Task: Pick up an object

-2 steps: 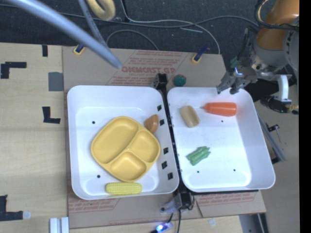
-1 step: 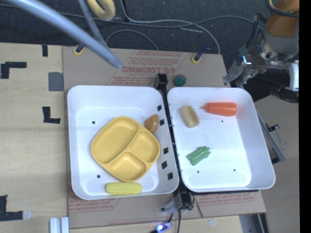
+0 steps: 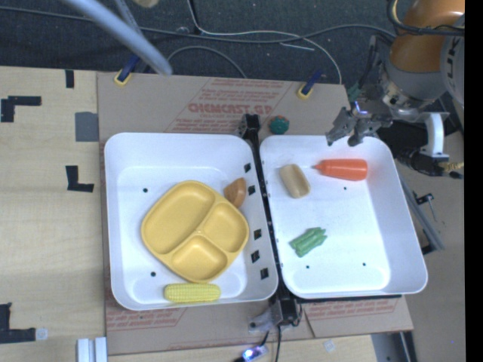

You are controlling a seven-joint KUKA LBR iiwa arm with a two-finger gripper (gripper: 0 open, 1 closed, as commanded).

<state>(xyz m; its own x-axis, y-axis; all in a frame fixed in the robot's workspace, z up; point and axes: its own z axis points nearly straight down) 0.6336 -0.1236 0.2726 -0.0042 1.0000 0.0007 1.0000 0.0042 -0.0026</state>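
Observation:
My gripper [image 3: 352, 127] hangs above the far right corner of the right bin [image 3: 392, 270], its fingers spread with nothing between them. Just below it, inside that bin, lies an orange carrot [image 3: 343, 170]. A tan bread roll [image 3: 294, 180] rests to the carrot's left, and a green bean pod [image 3: 308, 240] lies nearer the bin's middle. In the left bin [image 3: 124, 172] sit a yellow divided plate [image 3: 195, 230], a brown potato-like piece [image 3: 235, 191] at the plate's far right, and a yellow corn cob [image 3: 192, 292] by the near wall.
A small teal object [image 3: 280, 124] lies on the cardboard just beyond the bins. Black clips [image 3: 260, 232] line the seam between the bins. Cables run across the dark floor at the back. A grey hose [image 3: 98, 13] crosses the top left.

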